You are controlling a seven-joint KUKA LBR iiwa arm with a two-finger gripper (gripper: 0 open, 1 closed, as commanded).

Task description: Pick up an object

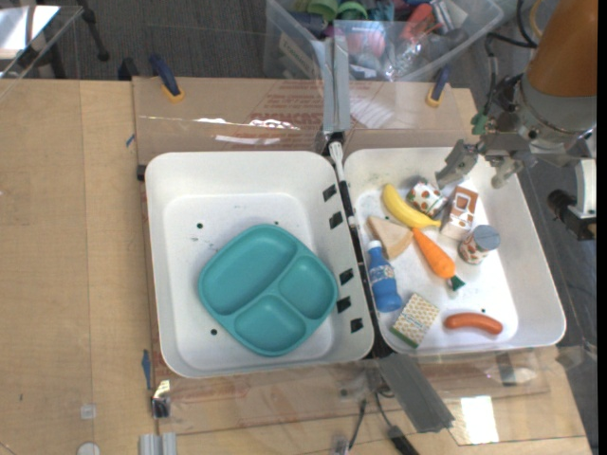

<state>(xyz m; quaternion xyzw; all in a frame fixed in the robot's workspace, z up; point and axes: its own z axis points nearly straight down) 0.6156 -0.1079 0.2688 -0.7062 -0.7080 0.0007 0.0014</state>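
Single fixed camera above bench [57,254], angled down, mid-distance, both white bins [180,183] in frame.

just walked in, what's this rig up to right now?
The KUKA arm is reaching in over the right bin, with its gripper above the bin's far side near the banana and small cartons. Nothing shows between the jaws, so no pick yet. The left bin holds a teal divided plate.

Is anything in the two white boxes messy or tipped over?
Nothing looks spilled or broken. The teal plate sits crooked in the left bin, and the toy banana, carrot, blue bottle and sausage lie jumbled in the right bin.
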